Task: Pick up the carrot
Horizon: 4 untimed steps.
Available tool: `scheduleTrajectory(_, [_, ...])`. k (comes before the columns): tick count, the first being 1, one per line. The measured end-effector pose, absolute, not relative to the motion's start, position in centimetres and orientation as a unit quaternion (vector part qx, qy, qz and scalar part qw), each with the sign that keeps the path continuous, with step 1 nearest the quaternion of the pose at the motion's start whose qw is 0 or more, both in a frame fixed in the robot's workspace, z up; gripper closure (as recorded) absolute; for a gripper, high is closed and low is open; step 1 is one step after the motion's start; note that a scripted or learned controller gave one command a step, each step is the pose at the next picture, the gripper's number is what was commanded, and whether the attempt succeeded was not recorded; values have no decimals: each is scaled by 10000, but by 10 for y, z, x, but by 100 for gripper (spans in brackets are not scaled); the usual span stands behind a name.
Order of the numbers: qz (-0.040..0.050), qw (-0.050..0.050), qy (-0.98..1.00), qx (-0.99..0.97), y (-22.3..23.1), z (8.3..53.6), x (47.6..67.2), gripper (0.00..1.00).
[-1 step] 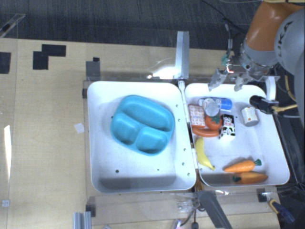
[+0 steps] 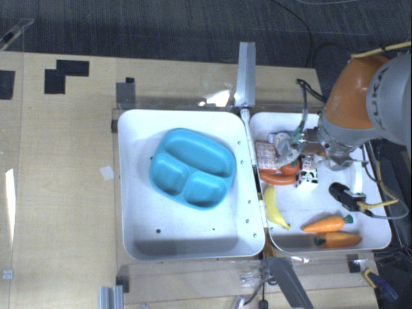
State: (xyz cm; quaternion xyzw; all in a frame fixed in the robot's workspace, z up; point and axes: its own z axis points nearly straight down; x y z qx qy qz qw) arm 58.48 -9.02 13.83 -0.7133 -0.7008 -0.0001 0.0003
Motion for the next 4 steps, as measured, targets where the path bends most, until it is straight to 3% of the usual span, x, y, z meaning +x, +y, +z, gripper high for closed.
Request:
scheduleTrajectory(1, [-7,-3,-7871,-6168,-147,137,511,0])
scheduleTrajectory(2, [-11,-21,-8096,-5870,-98,93,493,0])
scheduleTrajectory(3, [-32,-20,-8103,-5861,-96,102,495,100])
scheduleTrajectory(4, [-24,-73,-8778,-4790,-95,91,493,100])
